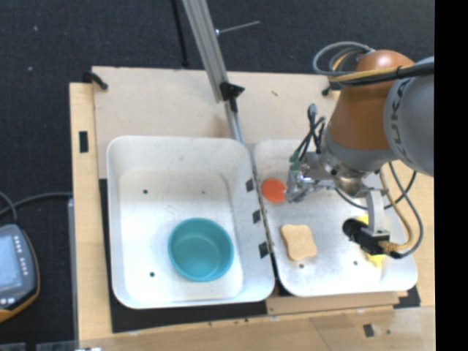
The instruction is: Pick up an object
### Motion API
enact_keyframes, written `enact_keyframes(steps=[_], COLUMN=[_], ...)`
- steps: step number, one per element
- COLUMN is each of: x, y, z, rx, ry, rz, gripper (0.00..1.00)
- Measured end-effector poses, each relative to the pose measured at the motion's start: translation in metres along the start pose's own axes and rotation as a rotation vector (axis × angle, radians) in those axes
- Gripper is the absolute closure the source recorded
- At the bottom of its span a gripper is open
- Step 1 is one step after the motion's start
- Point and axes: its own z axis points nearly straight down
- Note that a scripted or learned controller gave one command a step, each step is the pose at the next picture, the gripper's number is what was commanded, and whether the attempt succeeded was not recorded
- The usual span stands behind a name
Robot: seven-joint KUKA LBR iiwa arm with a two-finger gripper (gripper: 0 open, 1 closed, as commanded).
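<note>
From my remote station, the pincer reads too small and dark for me to resolve its fingertips. The arm above and to the right of the pincer covers the rear right portion of the right bin, and I cannot see that bin's far corner. The arm's own body is cut off to the right of the pincer. A small yellow item, below and to the right of the pincer, is partly covered by a black fitting; I cannot identify it. Far left of the pincer, a handheld pendant is cropped by the frame edge.
</note>
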Motion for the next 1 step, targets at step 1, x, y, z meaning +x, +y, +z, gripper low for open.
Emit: enact_keyframes(steps=[1], x=[0.0519], y=[-0.008], z=[-0.0085], rx=[0.001], ry=[-0.001], rz=[0.005], gripper=[1.0])
